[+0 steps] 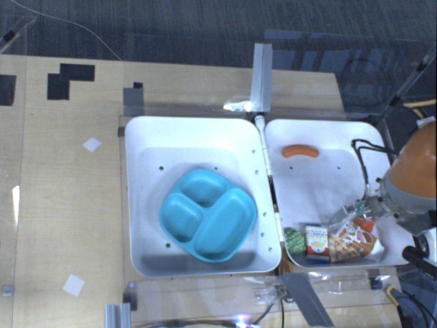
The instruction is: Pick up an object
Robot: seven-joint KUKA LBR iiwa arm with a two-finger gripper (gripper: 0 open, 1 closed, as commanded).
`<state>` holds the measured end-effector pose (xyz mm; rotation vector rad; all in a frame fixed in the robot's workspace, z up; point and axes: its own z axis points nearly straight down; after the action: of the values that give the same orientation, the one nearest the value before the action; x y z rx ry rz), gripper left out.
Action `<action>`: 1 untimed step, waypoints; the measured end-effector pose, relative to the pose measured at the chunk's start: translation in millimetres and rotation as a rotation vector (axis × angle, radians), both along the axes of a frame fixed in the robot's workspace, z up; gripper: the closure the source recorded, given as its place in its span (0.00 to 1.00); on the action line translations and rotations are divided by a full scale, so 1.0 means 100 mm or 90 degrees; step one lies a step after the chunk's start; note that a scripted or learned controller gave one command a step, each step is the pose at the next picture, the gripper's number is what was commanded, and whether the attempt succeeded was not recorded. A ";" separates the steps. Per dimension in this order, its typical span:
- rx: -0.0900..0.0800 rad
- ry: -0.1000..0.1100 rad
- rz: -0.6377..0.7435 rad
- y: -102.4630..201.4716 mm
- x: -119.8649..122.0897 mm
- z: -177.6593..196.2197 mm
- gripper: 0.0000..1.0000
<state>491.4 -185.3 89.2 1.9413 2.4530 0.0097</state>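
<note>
In the right bin, an orange sausage lies near the far wall. Along the near wall sit a green round item, a small yellow box and a printed snack bag in a row. My gripper hangs low over the bag's far right end, reaching in from the right under the orange band. Whether it touches the bag is hidden by the wrist.
The left bin holds a blue divided plate. A metal post stands behind the seam between the bins. A black cable loops over the right bin's far right corner.
</note>
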 end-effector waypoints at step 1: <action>-0.002 -0.001 0.018 0.12 0.00 0.00 0.00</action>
<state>491.3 -173.0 89.3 1.9054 2.4774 0.0073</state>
